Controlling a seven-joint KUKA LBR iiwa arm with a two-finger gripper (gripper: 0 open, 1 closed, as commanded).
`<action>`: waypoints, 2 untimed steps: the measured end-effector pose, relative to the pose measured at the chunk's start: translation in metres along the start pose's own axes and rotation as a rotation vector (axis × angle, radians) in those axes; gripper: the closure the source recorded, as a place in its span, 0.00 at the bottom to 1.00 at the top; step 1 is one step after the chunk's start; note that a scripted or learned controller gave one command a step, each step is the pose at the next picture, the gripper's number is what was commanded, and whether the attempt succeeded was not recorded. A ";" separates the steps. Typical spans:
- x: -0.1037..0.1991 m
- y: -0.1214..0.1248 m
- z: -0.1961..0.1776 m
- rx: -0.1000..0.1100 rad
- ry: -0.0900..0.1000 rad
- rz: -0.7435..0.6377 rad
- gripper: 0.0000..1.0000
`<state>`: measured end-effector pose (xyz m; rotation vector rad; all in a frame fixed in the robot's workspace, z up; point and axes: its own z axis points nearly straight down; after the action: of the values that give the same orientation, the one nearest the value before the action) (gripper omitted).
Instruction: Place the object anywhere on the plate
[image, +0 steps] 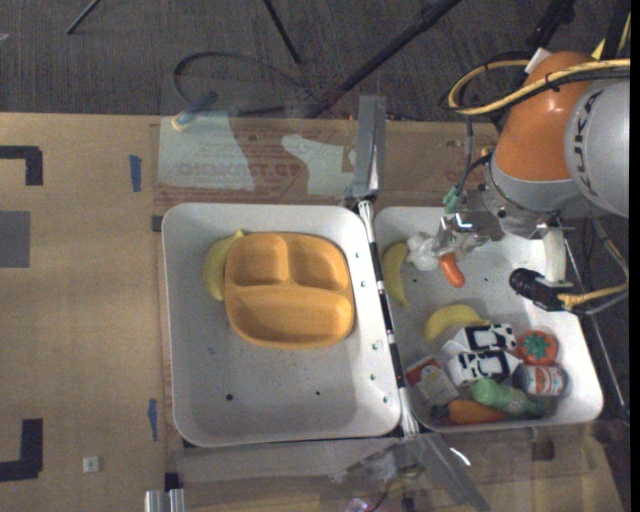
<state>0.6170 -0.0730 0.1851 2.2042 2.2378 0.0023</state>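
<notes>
Grey arm (590, 130) reaches in from right, wrist bent down over right bin's (585, 400) far-left corner | gripper (450, 262) fingers clamp small orange carrot (453, 270) | orange plate (290, 288) sits in left bin (185, 330), far half

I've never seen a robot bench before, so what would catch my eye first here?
Probably the orange plastic plate with three compartments, sitting in the left white bin with a yellow banana-shaped toy poking out from under its left edge. Next, the robot's hand over the right bin, with a small orange carrot-like toy at its tip.
</notes>
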 end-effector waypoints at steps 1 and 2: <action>0.000 0.000 0.000 0.000 0.000 0.000 0.00; 0.056 0.027 0.000 -0.001 0.000 0.055 0.00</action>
<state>0.6435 -0.0162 0.1848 2.2638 2.1758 0.0033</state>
